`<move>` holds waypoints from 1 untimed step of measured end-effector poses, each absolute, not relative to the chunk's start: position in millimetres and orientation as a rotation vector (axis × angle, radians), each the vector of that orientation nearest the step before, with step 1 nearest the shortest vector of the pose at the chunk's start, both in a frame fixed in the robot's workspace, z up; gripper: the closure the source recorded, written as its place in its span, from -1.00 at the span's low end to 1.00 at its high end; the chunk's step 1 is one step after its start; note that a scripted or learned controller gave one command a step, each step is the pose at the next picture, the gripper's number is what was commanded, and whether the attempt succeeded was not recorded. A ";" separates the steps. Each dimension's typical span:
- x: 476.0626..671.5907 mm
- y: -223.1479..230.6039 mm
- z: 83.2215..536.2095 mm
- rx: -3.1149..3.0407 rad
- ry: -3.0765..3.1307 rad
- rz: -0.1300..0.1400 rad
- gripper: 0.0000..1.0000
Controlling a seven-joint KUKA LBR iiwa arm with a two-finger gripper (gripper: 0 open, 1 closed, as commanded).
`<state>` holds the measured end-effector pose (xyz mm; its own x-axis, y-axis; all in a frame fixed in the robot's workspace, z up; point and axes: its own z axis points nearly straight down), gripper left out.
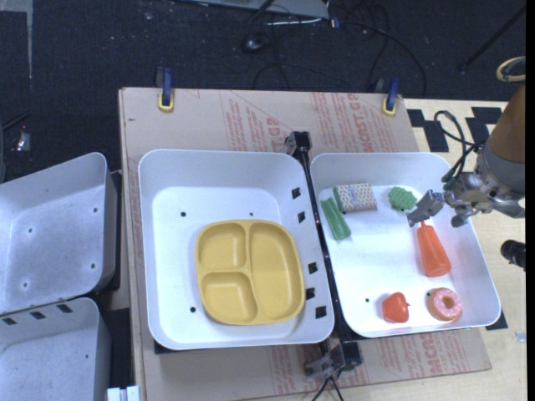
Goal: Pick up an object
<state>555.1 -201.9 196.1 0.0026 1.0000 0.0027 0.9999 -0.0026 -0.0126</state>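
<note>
Camera view had the gripper (440,208) hanging over the right bin (481,257), near its far right edge, with the 2 fingers spread apart and nothing between them. The orange carrot-shaped piece (433,251) lay just below it, its narrow tip pointing up toward the fingers, and looked the likeliest thing to be picked.

Several things could have spoiled the try from there. The carrot piece tapered and looked smooth, so fingers closing near the tip might have squeezed it out sideways. It also lay close to the bin's right wall, and a descent slightly off to that side could have put 1 finger on the rim. The green broccoli-like piece (402,197) sat near the left finger, by the far edge, and could have been nudged or caught instead.

The right bin held 6 things: a speckled sponge-like block (355,196) and a green stick (336,219) toward its far left corner, the broccoli piece, the carrot piece, and along the near edge a red pepper-like piece (396,307) beside a pink frosted doughnut (444,303). All lay apart from one another except the stick and block, which were just beside each other.

The left bin (167,224) held only a yellow divided plate (249,271) with 3 compartments.
</note>
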 end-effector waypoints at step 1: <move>558.4 -201.4 202.8 -2.220 -2.222 0.001 -1.00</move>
